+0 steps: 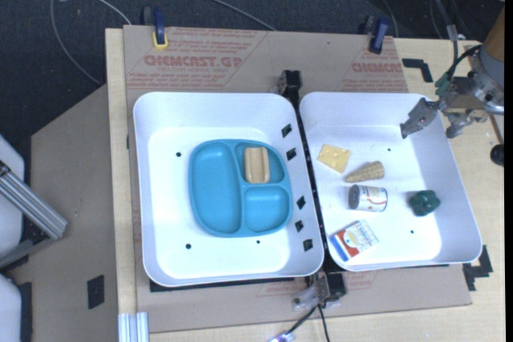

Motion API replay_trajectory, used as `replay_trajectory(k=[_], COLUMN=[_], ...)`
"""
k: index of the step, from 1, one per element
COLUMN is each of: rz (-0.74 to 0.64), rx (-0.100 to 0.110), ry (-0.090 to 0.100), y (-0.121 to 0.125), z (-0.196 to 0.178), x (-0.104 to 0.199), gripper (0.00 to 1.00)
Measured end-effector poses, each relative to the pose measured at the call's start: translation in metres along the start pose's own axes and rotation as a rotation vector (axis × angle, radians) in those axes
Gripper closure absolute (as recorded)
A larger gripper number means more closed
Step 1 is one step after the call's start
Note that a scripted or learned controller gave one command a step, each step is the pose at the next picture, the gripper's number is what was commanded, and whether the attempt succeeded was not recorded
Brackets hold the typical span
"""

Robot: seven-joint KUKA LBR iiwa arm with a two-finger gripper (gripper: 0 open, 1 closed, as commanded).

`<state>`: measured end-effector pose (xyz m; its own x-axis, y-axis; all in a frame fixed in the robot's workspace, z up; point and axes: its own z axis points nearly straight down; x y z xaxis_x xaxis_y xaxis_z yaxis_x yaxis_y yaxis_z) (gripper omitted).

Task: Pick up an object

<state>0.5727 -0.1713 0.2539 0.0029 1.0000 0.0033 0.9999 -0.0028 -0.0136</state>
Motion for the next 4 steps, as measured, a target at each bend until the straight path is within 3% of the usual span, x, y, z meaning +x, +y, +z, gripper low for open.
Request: replay_trajectory(k=[1, 4], rz=[-0.003, -0.003], rx=[-0.013, -0.008], ry=[-0.003, -0.001], y=[0.002, 0.018], z=[-0.007, 0.136], x=[0.0, -0.012], gripper=[0.0, 0.0])
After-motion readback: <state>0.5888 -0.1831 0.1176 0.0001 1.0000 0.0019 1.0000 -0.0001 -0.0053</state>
